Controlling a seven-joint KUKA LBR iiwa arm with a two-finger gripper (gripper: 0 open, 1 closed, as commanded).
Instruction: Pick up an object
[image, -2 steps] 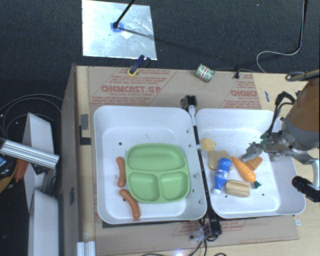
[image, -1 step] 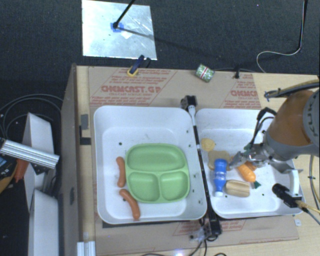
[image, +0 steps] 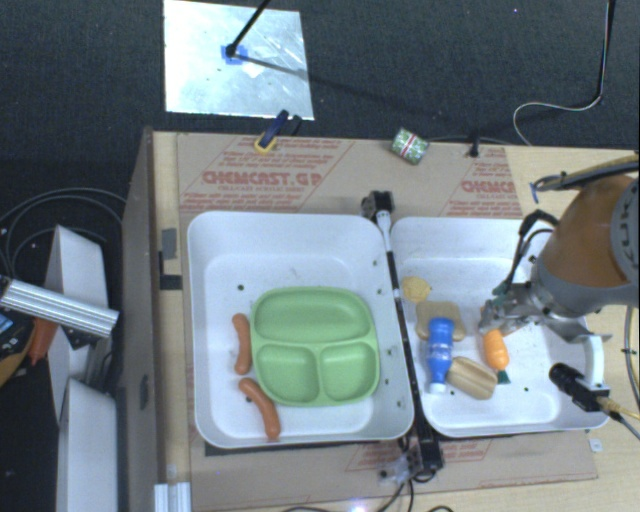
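Note:
In the right bin (image: 470, 240) lie a blue bottle (image: 440, 353), an orange carrot (image: 495, 349), a tan bread roll (image: 472, 378), a tan cracker (image: 440, 318) and a yellow chip (image: 415, 290). My gripper (image: 498, 312) hangs low over this bin, just above the carrot's upper end and right of the cracker. The grey arm with its orange band (image: 600, 240) comes in from the right and hides the bin's right side. Nothing is visibly held.
The left bin (image: 230, 250) holds a green divided plate (image: 315, 345) and two sausages (image: 241, 343) (image: 262, 407) at its left. A divider rail (image: 392, 290) separates the bins. A small can (image: 409, 145) and a clip (image: 272, 131) lie on the cardboard behind.

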